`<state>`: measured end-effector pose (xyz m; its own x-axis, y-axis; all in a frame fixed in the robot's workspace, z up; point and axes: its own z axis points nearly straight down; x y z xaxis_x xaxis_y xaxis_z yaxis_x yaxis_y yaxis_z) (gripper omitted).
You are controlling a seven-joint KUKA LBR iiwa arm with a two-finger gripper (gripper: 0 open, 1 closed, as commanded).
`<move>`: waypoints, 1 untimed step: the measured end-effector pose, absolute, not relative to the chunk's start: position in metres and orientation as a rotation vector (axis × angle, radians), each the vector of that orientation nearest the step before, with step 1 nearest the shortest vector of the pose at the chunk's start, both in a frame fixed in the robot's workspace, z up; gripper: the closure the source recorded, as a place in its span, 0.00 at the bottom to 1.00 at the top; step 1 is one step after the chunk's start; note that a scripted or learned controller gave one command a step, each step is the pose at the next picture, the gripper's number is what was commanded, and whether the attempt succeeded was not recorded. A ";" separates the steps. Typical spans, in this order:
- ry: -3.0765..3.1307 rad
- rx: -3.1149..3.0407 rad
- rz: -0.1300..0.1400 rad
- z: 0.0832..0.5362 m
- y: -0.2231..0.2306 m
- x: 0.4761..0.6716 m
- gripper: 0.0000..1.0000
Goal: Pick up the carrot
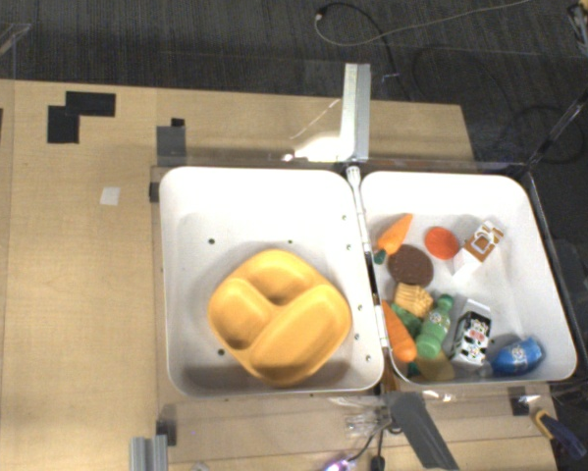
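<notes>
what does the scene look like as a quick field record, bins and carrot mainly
left bin: holds a yellow divided dish
right bin: holds a cluster of small toy items
carrot: right bin, upper left, lying tilted beside the divider wall
second carrot: lower left of right bin, partly under other items
brown disc: just below the upper carrot
red-orange round piece: right of the upper carrot
green bottle: lying near the second carrot
blue item: lower right corner
</notes>
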<state>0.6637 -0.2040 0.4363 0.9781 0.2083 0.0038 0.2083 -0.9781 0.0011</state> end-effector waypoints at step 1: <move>0.324 3.125 0.004 0.353 -0.204 0.636 1.00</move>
